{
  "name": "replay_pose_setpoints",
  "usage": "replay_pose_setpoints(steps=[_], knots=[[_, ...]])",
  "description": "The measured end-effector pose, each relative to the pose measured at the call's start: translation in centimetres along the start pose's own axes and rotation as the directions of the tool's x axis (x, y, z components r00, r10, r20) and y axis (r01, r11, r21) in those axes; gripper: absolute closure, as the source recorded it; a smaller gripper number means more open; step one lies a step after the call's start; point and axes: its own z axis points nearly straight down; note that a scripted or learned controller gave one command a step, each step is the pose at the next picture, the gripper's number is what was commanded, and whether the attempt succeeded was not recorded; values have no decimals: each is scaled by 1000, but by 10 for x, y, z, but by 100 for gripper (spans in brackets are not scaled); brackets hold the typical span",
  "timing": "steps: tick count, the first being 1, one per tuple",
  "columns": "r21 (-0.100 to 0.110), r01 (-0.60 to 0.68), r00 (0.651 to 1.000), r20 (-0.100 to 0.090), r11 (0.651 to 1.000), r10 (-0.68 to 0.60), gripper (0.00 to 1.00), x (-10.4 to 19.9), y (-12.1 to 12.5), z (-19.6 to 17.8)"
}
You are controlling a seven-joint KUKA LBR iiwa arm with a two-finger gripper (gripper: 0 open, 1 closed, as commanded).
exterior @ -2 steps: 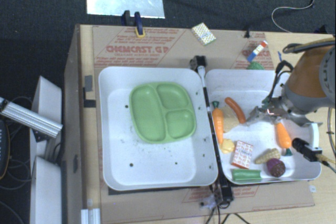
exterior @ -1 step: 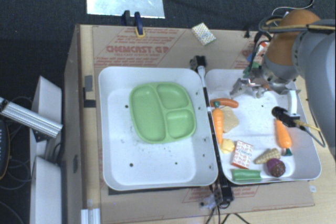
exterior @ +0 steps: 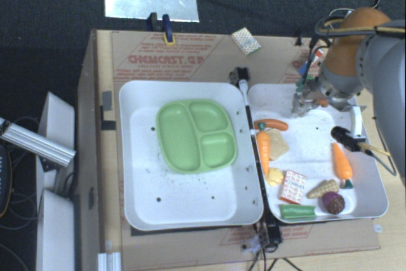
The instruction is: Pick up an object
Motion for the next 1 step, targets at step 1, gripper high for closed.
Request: replay_pose_setpoints(steps=[1], knots=[[1,1,1000,0,1000,-1,0,0,0,0]])
